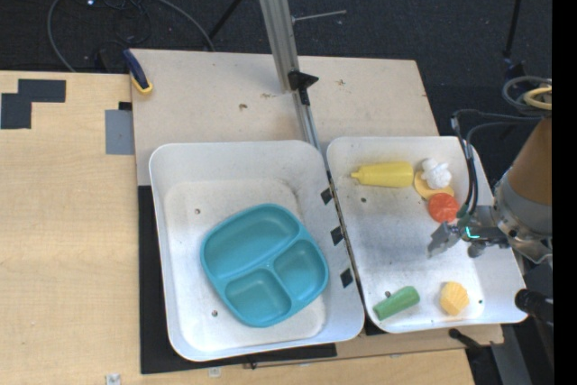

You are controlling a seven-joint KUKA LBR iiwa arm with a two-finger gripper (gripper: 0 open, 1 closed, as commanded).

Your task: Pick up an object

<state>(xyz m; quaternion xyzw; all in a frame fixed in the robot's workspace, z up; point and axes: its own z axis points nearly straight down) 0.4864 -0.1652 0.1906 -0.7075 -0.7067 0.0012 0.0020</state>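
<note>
Camera view from above shows us the gripper (448, 239) low over the right bin (397, 194), near its right wall, with the orange-banded arm (532, 185) reaching in from the right. We see its dark fingers hanging just below the red object (443, 207), but we cannot tell if the jaws are spread or pressed together, because they are small and dark against the bin floor. We see nothing between them.

The task names no special object, so we judge the red one the nearest candidate. It is round, small and bright red-orange, and it lies close to the white object (436, 171) and the yellow mustard-like bottle (383, 175). To do this step well, we think the gripper should be centred over one object alone, with the fingers closing across its narrow side, so that the neighbours are not pushed. The red object may roll, so a slow descent seems wise.

Farther toward the front edge lie a green object (397, 302) and a yellow object (454, 297), well apart from each other. In the left bin (180, 194) rests a blue divided tray (263, 264).
</note>
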